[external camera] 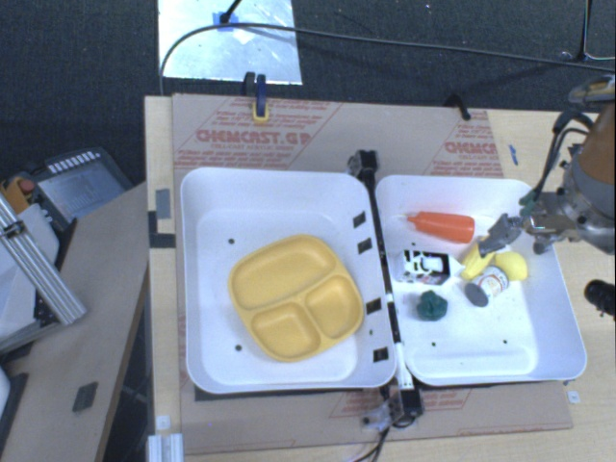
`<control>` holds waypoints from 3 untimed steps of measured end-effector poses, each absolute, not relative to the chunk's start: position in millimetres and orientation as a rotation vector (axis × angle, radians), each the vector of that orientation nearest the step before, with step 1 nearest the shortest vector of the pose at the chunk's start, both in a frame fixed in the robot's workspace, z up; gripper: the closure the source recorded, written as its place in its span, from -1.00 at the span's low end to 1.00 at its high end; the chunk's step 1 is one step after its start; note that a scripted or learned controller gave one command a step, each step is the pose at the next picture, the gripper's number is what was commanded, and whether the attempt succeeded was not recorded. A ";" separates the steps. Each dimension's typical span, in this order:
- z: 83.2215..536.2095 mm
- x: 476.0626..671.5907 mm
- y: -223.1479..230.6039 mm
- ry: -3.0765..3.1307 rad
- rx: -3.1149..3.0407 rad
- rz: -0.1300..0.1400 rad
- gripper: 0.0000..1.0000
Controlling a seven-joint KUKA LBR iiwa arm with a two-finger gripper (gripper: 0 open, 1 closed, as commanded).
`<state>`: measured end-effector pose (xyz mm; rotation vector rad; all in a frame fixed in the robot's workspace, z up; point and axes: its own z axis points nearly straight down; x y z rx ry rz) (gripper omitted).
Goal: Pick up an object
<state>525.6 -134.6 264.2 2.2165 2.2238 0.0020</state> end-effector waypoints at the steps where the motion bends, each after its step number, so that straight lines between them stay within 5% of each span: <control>1: 211.9 531.8 -142.8 2.224 2.222 -0.002 -1.00; 3: 112.2 534.4 -143.1 2.214 2.211 0.007 -1.00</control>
